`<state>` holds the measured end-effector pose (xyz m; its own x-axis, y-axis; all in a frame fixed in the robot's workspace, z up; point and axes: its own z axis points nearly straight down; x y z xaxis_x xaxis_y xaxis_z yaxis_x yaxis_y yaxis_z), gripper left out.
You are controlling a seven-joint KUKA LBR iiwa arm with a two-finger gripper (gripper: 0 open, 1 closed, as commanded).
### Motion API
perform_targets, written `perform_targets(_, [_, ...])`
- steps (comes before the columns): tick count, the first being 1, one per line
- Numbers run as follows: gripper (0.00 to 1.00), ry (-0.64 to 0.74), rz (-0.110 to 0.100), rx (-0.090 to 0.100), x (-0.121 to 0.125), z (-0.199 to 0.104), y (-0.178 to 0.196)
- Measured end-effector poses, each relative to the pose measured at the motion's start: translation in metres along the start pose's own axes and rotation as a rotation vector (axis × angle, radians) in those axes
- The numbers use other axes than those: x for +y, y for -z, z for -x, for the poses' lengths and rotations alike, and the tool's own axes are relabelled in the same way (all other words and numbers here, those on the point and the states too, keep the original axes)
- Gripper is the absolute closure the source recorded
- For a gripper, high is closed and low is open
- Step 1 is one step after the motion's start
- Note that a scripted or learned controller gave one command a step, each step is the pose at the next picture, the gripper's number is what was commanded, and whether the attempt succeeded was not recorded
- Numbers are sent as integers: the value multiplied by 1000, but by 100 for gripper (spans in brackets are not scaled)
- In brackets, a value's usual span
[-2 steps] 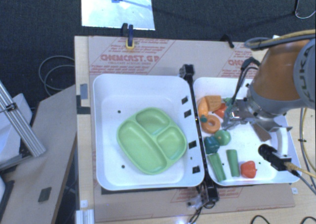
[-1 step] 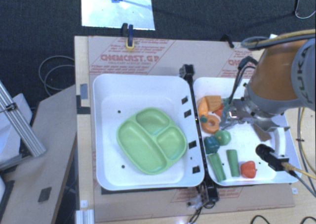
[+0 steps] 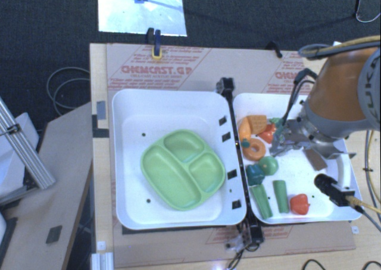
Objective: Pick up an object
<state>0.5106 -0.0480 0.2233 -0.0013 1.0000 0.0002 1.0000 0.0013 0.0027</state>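
Bench (image 3: 178, 66) brown board, dark carpet around; gripper (image 3: 284, 142) over right bin (image 3: 333, 212), state unclear.

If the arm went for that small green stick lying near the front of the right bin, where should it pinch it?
Probably across the middle of the green stick, coming straight down. It lies flat and is long and narrow, so fingers closing across its short width would fit. Bare floor shows on both long sides, between the second green stick and the red piece.

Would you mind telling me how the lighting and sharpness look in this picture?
Camera view: even, soft light, faint shadows in the left bin; glare on the shiny sheet behind the bench; green divided plate sharp; arm near the lens looks soft, its gripper hard to read.
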Motion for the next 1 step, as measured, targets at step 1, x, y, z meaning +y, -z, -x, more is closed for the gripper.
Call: perform_targets(1, [100,3,-2,0,3,-11,-6])
